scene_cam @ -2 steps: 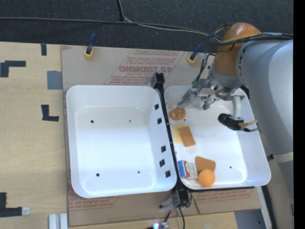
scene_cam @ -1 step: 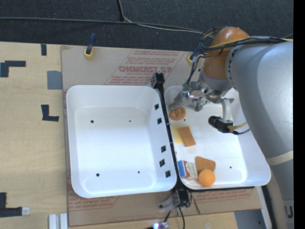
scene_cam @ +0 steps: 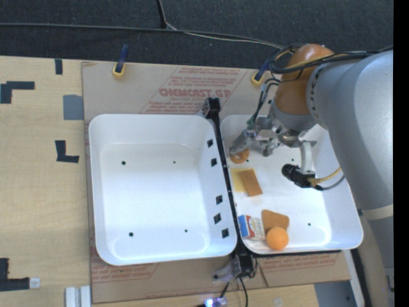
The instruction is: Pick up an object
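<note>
1. Orange ball (scene_cam: 277, 238), right bin's (scene_cam: 319, 200) near edge, touching tan wedge (scene_cam: 275, 219): judged light, round, apt to roll; best taken across its middle.
2. Flat tan slab (scene_cam: 247, 181), mid-bin: judged thin, hard to pinch.
3. Gripper (scene_cam: 246, 143) low at the far left corner over a small orange piece (scene_cam: 239, 155); jaw state cannot be told.

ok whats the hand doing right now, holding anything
hand: low in the right bin, at a small orange-brown piece near the divider; open or closed cannot be told, and no grip is visible.
</note>
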Tool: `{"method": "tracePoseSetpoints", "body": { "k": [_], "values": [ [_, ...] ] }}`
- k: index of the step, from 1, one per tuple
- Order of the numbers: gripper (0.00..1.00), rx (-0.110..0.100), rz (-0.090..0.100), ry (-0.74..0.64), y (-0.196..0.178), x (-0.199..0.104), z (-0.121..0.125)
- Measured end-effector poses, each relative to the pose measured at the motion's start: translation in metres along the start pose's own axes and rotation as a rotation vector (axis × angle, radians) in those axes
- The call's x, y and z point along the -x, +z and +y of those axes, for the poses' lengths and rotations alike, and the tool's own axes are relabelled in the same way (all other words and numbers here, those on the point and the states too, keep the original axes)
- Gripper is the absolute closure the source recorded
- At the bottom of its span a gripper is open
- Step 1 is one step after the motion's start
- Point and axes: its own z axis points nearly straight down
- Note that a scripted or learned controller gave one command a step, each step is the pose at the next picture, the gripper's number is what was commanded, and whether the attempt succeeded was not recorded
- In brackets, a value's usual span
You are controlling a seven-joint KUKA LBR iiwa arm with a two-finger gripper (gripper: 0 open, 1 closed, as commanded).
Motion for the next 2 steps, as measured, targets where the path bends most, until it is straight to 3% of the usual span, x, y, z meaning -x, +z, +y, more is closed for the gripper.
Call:
{"method": "tracePoseSetpoints", "body": {
  "k": [1, 2],
  "values": [
    [1.0, 0.0, 0.001, 0.0, -0.011, 0.0, 0.001],
    [1.0, 0.006, 0.001, -0.004, -0.106, -0.072, -0.063]
  ]
}}
